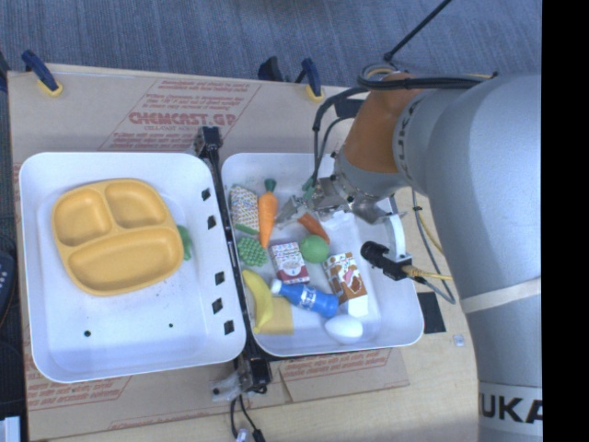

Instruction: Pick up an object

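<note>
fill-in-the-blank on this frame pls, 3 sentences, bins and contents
1. The yellow divided plate lies in the ____ bin.
2. The carrot in the right bin is coloured ____, with a green top.
3. The banana lies against the right bin's ____ wall, beside the blue bottle and the white egg.

Missing words: left; orange; left

Toy carrot (267, 217) lies lengthwise, green top up, in right bin (405, 313) w/ other toys.
</note>
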`<state>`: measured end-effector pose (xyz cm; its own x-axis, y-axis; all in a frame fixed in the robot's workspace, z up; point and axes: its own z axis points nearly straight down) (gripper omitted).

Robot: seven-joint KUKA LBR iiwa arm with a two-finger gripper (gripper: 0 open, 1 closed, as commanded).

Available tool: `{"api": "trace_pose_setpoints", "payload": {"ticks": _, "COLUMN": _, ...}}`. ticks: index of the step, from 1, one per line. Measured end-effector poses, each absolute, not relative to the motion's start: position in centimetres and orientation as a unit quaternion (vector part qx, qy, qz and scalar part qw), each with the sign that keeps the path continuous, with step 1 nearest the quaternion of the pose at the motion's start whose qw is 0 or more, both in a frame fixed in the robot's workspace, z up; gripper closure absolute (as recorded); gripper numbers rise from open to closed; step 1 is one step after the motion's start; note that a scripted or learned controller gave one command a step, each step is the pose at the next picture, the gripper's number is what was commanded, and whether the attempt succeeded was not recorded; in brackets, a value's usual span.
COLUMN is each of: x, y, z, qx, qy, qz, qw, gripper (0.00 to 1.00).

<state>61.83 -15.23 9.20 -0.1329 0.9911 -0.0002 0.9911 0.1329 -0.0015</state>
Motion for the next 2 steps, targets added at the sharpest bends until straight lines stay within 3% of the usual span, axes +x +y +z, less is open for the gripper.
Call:
{"api": "trace_pose_setpoints", "payload": {"ticks": 1, "x": 61.9, "y": -15.2, "z": 10.2, "qx": -0.657, "qy": -0.754, "qz": 0.0012, "qw": 0.001, "gripper": 1.00}}
{"api": "trace_pose_setpoints", "payload": {"ticks": 2, "x": 65.7, "y": -10.3, "z": 22.8, "qx": -0.566, "qy": -0.825, "qz": 0.0005, "qw": 0.000, "gripper": 1.00}}
